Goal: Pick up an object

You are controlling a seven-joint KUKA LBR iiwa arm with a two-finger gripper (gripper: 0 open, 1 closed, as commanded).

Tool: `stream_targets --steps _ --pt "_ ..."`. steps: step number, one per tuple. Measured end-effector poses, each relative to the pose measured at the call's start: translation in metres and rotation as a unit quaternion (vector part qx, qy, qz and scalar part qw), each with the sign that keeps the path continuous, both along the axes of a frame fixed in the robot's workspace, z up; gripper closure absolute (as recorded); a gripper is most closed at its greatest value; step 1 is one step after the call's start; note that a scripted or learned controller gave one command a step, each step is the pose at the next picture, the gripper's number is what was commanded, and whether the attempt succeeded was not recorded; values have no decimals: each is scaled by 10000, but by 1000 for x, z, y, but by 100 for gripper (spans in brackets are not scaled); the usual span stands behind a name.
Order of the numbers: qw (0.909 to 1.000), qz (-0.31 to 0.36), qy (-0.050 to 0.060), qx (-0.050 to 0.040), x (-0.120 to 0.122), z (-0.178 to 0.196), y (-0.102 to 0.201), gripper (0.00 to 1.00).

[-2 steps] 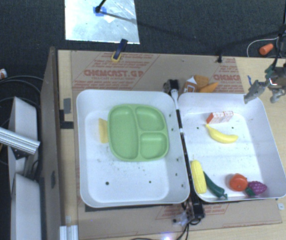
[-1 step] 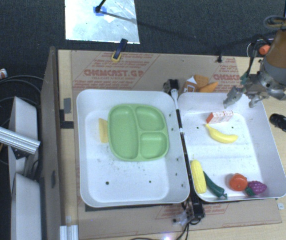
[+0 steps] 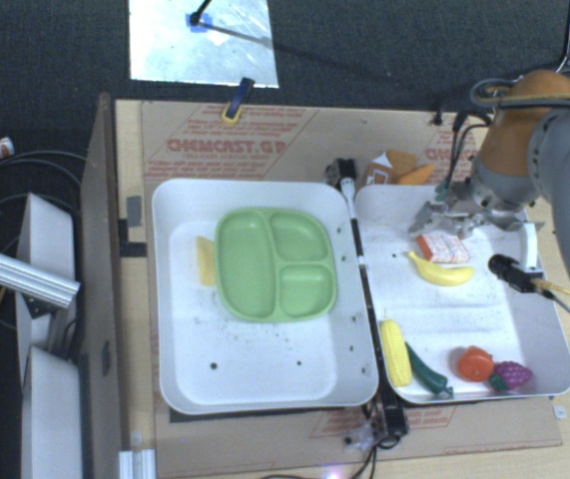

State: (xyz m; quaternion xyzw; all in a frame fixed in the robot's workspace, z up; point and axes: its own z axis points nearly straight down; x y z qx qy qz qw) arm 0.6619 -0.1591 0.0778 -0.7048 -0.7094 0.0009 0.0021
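A: Where does the camera sit?

B: High above the counter (image 3: 265,133), fixed, looking down at a slant, so the far edge lies toward the top of the frame and the near edge at the bottom.

A: How close?

B: Far enough to take in both white bins whole: the left bin (image 3: 180,297) and the right bin (image 3: 539,337), side by side in the middle, with dark floor (image 3: 45,48) beyond the counter at the top and left.

A: And the arm?

B: The arm (image 3: 554,133) comes in from the right edge, over the far corner of the right bin.
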Motion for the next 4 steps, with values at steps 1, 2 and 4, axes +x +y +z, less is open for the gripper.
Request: stream_targets --steps 1,2,4 --pt "9999 7 -100 -16 -33 172 27 0" --pt "10000 -43 18 -5 -64 61 -4 0" --pt "10000 -16 -84 -21 -114 157 17 0"
